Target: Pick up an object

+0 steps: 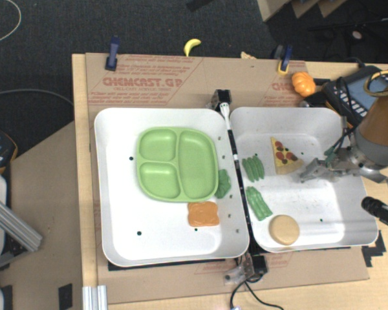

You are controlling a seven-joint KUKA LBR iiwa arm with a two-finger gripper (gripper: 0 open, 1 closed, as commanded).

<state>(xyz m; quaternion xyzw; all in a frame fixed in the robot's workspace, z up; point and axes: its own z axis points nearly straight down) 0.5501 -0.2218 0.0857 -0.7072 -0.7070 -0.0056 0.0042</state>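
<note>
1. The gripper [313,168] hangs low in the right bin [323,124], reaching in from the right; I cannot tell its state
2. The pizza slice [283,155] lies just beside it, probably the target
3. Green beans [253,167] and a round biscuit [284,229] lie apart, giving it room

Divided plate [178,163] in left bin [113,192]; pizza slice [283,155] in right bin [323,234].

Dark carpet floor [116,11]; brown cardboard sheet [155,76] over bench; white cable [6,8] at left
</note>
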